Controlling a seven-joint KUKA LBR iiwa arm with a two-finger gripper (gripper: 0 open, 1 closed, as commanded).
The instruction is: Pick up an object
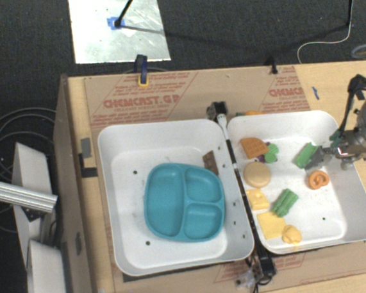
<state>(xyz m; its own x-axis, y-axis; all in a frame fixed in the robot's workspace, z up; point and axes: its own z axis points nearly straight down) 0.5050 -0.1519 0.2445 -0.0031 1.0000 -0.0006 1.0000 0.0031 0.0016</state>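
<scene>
The right bin (pixel 351 191) holds several toy foods. Among them are a green piece (pixel 305 156), an orange ring (pixel 317 179), a round beige bun (pixel 258 175), a brown toast slice (pixel 254 147), a green pickle (pixel 284 202) and yellow blocks (pixel 272 224). My gripper (pixel 335 151) reaches in from the right, low over the bin's right side. Its tip lies just right of the green piece and above the orange ring. Nothing is visibly lifted.
The left bin (pixel 119 181) holds a teal divided plate (pixel 183 201), with a small brown piece (pixel 210 162) by the divider. A black clamp (pixel 218 111) sits at the far end of the divider between the bins. Cardboard lines the bench behind them.
</scene>
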